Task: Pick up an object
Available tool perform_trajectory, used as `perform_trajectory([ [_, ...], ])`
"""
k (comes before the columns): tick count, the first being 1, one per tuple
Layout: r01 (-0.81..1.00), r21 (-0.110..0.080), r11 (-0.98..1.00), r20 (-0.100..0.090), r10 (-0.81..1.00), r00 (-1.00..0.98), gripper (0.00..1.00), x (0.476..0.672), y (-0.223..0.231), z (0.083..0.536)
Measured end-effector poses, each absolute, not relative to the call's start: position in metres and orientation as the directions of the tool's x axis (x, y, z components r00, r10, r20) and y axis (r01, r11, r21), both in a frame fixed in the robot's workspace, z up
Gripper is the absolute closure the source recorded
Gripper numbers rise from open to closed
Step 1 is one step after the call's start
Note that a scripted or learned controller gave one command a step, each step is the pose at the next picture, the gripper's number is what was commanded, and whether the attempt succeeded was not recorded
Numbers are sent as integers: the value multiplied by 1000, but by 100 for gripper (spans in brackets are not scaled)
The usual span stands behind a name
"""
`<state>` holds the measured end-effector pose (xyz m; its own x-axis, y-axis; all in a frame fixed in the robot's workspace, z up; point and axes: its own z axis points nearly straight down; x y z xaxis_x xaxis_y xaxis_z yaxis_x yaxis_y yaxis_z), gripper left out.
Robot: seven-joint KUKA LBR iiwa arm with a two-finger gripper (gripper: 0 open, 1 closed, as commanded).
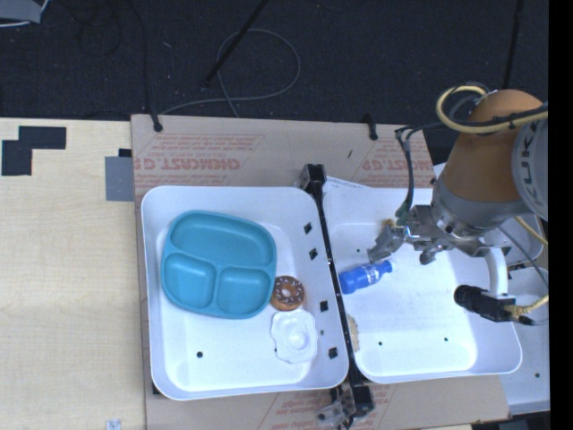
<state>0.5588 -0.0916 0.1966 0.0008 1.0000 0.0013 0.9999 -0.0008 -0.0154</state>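
Arm (488, 164) reaches in from the right, over the far half of the right bin (430, 348). Claw (392, 238) points left and down toward the bin floor. How far it is open: cannot tell, the wrist body hides it at this angle. Nothing visibly gripped.

Blue bottle (365, 276) lies on its side in the right bin, close to the bin's left wall, pale cap end pointing right and far. The cap end lies just beside and below the claw tip; contact cannot be judged. The bottle rests on the bin floor.

A small tan thing (353, 331) sits against the left wall of the right bin, nearer the front; too little of it shows to identify.

Left bin (224, 356): a blue divided plate (218, 263) in the left-far part, flat. A doughnut (287, 293) touches the plate's right-near edge. A white piece (295, 337) lies just near of the doughnut.

Both bins stand on a cardboard sheet (233, 155) on the pale wooden surface (63, 267).
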Motion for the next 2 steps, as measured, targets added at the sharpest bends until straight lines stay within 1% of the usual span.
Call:
perform_trajectory([
  [1, 1000, -4, 1, 1, 1000, -1, 0, 562, -92, 203],
  [2, 1000, -8, 1, 2, 1000, -1, 0, 558, -82, 144],
])
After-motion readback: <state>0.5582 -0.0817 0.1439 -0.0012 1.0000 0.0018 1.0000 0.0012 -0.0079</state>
